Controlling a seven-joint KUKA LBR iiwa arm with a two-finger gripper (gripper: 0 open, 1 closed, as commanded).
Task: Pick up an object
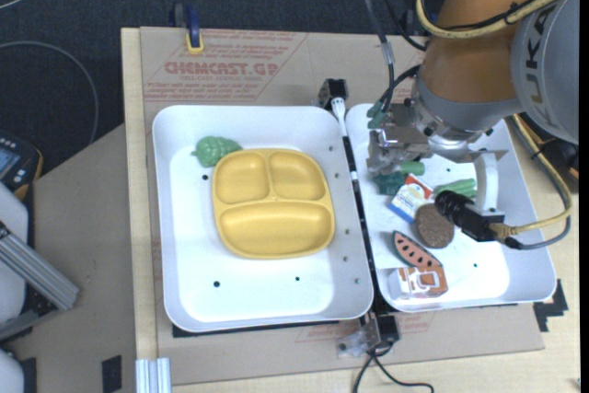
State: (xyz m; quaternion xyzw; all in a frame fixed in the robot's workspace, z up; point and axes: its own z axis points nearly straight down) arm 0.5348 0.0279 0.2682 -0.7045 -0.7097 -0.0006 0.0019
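My gripper (387, 159) hangs low over the back left part of the right bin (529, 276), under the grey and orange arm. Right below it lies a dark green thing (406, 170), partly hidden by the gripper. Just in front sits a small red, white and blue carton (411, 196). A brown round disc (434, 228) lies beside the carton, and a brown and orange slice (405, 246) lies in front of it. An orange and white packet (421, 280) rests near the bin's front edge. Another green piece (461, 189) shows to the right of the carton.
The left bin (184, 271) bears a yellow divided plate (272, 202) in its middle and a light green lump (216, 150) at its back left. A ridge (354, 189) separates the two bins. Both bins stand on a cardboard sheet (230, 60).
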